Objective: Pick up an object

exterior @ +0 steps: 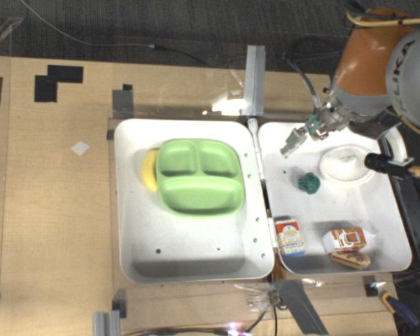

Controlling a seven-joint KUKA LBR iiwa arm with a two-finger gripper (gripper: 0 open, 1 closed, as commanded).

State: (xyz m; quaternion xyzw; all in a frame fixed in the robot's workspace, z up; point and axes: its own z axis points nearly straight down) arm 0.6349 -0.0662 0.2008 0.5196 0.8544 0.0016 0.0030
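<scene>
your gripper hangs over the right bin's back-left corner (can't tell if it's released or clenched), well apart from the teal ball and white lid.

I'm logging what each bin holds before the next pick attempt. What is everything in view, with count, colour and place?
left bin: one, white, left of the divider
right bin: one, white, right of the divider
divided tray: one, green, three compartments, in the left bin
yellow object: one, partly under the tray's left edge; kind unclear
round lid-like disc: one, white, upper right bin
small lump: one, teal green, middle of the right bin
small box: one, red and white, right bin's lower left
packet: one, brown and white, right bin's lower right
arm: one, grey with orange band, from the right
gripper: one, above the right bin's upper part, holding nothing visible
</scene>
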